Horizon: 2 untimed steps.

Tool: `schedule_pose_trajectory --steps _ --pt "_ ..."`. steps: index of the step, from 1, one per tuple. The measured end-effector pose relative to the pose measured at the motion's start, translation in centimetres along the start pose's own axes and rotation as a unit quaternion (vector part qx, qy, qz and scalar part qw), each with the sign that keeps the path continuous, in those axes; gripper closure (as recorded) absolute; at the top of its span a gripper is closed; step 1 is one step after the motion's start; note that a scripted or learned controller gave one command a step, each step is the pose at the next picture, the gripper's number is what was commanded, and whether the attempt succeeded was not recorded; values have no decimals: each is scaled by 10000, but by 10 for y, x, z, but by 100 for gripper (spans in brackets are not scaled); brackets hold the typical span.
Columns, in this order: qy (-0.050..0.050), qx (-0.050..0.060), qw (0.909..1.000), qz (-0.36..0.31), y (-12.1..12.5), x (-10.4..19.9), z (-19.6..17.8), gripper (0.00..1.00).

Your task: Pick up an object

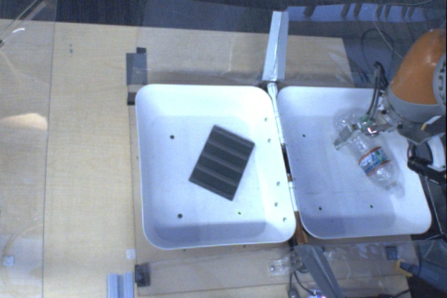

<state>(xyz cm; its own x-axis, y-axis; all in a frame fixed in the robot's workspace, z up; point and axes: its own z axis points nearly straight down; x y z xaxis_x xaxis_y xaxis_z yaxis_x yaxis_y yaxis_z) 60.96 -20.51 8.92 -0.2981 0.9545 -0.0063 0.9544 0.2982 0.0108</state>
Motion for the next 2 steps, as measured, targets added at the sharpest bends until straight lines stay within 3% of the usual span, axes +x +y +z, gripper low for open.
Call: schedule_pose_trajectory --steps 1,2 --pt "-16 -44 10000 1 3 -1 -13 100" --pt "17 10 10000 -67 69 57 -104 100"
